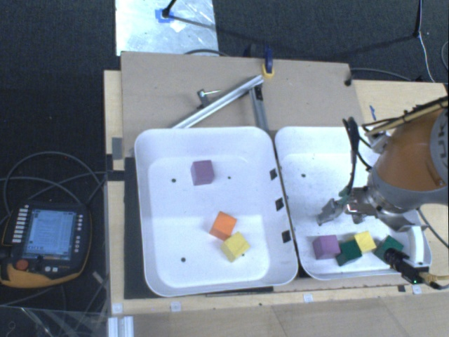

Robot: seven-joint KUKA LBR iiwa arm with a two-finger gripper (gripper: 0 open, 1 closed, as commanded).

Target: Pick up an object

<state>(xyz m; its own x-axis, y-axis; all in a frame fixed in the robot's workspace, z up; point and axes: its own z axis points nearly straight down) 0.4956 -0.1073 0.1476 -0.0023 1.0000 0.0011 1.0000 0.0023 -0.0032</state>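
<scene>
Robot arm [410, 167] reaches into right bin [309, 161].
Its gripper [335, 211] hangs open and empty above a purple block [325, 246], just left of green [348, 252] and yellow [365, 241] blocks.

Dark carpet floor [56, 62], wooden bench [309, 83]

The arm [410, 167] reaches leftward, its gripper [331, 213] angled down.

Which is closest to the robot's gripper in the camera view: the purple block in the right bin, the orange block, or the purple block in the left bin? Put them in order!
From the gripper:
1. Purple block, right bin, just below it.
2. Orange block, left bin, lower middle.
3. Purple block, left bin, upper part, farthest.
</scene>
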